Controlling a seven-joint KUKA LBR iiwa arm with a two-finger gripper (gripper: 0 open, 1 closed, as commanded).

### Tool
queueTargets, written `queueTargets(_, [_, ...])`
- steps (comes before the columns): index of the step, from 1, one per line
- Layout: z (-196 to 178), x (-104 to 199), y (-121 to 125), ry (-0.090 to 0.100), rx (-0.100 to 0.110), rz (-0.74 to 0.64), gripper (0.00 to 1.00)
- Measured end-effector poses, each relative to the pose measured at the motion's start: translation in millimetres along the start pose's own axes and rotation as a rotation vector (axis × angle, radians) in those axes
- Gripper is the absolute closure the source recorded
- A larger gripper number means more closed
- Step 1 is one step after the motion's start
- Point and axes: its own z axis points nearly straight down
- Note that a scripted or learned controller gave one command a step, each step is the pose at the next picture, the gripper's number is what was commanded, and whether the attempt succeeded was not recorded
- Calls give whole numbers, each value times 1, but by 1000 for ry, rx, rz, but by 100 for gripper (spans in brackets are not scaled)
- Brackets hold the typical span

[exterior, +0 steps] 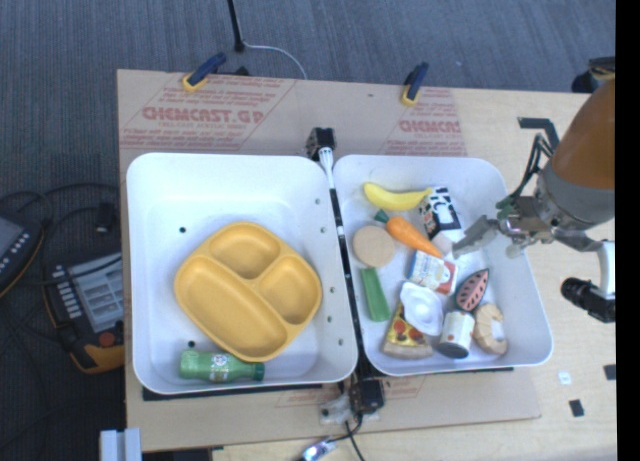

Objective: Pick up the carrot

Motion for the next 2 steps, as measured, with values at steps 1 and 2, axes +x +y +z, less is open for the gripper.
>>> queueTargets(1, [87,22,32,-3,-10,-61,0])
queueTargets(2, [99,54,80,-11,27,414,0])
